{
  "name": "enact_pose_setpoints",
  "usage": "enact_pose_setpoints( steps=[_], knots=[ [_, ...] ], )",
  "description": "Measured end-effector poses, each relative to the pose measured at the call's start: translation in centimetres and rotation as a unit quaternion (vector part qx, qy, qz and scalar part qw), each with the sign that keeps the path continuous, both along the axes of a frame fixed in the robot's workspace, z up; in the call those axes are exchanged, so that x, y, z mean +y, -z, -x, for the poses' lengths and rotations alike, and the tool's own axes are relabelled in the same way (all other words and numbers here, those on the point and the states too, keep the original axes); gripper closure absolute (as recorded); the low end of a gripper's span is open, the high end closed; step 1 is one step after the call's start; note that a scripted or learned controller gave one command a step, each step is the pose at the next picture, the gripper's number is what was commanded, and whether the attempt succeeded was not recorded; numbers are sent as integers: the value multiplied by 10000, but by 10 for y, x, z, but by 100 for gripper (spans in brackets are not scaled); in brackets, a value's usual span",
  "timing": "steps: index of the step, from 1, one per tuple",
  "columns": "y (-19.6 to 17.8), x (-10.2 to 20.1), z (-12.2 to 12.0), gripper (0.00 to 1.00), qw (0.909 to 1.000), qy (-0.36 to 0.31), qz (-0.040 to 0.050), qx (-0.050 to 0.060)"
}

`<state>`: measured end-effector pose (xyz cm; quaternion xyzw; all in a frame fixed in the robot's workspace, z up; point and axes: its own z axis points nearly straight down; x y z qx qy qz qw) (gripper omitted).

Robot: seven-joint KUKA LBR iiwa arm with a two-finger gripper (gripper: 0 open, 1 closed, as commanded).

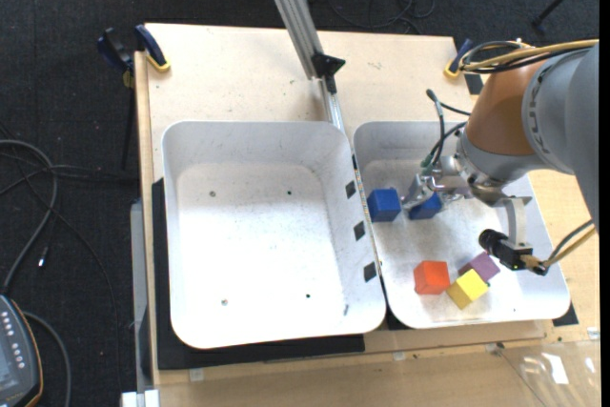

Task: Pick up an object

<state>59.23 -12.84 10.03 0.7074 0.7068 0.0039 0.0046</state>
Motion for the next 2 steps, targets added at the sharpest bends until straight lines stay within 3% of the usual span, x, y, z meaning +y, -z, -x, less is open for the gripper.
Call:
enact_pose_setpoints(
  steps=[1,2],
  knots=[
    [-100,98,12,100,10000,-56,-16,24],
    [-94,149,32,100,10000,-48,-15,78]
  ],
)
